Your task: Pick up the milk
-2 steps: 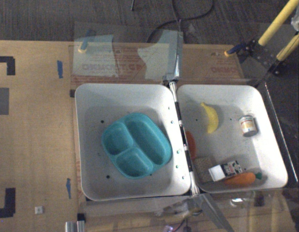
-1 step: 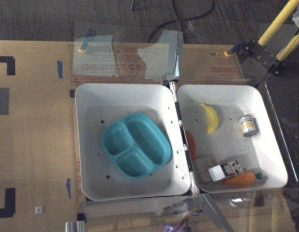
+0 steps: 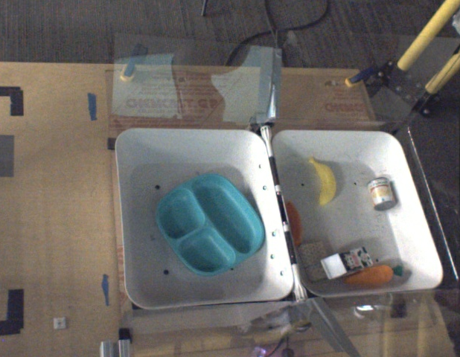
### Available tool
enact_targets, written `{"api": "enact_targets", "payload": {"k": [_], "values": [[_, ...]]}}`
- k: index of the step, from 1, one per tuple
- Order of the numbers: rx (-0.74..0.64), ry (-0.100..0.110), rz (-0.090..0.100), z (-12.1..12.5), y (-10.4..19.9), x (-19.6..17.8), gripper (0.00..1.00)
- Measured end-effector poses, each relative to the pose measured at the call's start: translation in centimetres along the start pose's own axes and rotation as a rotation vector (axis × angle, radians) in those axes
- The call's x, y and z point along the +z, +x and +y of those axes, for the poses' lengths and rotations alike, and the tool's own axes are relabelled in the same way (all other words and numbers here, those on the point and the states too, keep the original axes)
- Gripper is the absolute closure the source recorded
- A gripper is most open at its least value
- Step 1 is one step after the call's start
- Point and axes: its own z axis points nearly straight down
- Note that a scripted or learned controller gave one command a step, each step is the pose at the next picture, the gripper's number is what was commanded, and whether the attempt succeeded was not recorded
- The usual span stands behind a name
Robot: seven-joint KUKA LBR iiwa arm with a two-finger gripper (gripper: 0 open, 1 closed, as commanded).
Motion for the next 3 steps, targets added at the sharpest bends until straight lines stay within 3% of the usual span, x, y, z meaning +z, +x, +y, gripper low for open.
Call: {"api": "enact_targets", "payload": {"k": [3], "values": [[-0.012, -0.014, -0.006, 0.1, 0.8, -3.4, 1.00]]}}
